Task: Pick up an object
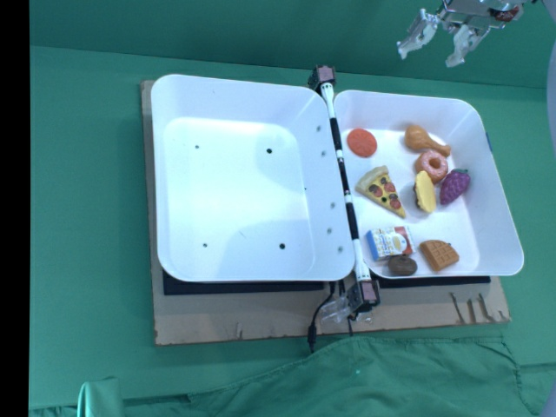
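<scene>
My gripper [432, 49] hangs open at the top right, well above the far edge of the right bin [499, 233], with nothing between its fingers. The right bin holds several toy foods: a red disc [361, 142], a chicken drumstick [425, 139], a pink donut [431, 164], a burger [424, 192], purple grapes [454, 186], a pizza slice [381, 190], a small carton [387, 242], a brown cookie [402, 266] and a waffle [439, 254].
The left bin [174, 111] lies beside the right one, with a black-and-white striped bar [343, 181] between them. Both rest on a cardboard sheet [261, 320] over green cloth. A cable [314, 328] trails off the front.
</scene>
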